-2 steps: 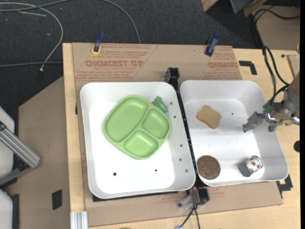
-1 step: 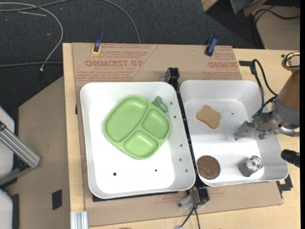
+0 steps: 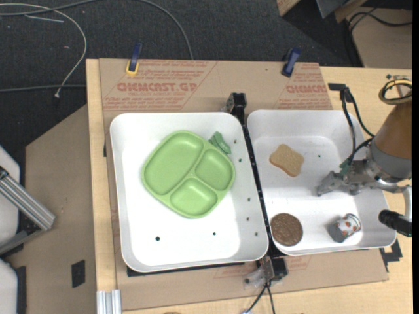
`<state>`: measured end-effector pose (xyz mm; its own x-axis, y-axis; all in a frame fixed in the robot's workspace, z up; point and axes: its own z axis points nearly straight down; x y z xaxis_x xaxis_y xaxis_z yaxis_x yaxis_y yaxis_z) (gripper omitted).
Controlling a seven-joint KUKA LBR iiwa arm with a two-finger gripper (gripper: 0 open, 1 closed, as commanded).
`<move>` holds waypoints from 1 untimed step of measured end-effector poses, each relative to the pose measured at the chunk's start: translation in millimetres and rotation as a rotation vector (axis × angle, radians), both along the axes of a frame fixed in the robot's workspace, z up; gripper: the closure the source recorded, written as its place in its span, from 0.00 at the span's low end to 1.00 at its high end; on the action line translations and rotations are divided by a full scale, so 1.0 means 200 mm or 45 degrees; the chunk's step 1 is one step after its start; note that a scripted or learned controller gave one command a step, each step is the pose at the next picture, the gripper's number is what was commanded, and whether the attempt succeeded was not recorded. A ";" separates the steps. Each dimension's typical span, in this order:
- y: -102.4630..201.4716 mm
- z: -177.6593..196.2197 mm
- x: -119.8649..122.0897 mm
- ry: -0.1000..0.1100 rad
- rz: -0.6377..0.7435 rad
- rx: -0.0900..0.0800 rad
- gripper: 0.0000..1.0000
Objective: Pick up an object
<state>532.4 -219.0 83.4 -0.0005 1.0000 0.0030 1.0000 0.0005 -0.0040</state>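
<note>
- The claw (image 3: 325, 187) hangs low inside the right-hand bin (image 3: 314, 124), reaching in from the arm (image 3: 396, 139) at the right edge of the scene.
- Whether the claw is released or clenched cannot be told; its metal parts blur together at this size, and nothing shows gripped in it.
- A tan, toast-shaped piece (image 3: 287, 159) lies just beyond the claw, up and to its left on the bin floor, apart from it.
- A round brown disc, like a cookie or burger patty (image 3: 287, 228), lies nearer the camera than the claw and to its left, by the bin's front rim.
- A small grey can with a red and white label (image 3: 344, 227) lies nearer the camera too, just below the claw and slightly to its right.
- Far left of the claw, the other bin (image 3: 141, 237) holds a green divided plate (image 3: 188, 173) with a small green item (image 3: 220, 142) at its edge.
- Judged from this, the pick is not yet done: all objects rest in the bins, and closing on one and lifting it remain.
</note>
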 end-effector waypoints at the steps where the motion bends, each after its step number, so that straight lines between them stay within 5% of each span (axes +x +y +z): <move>1: 0.00 0.06 0.01 -0.005 0.000 -0.001 1.00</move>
<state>533.5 -219.4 96.2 -0.0004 1.0000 0.0019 1.0000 0.0004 -0.0001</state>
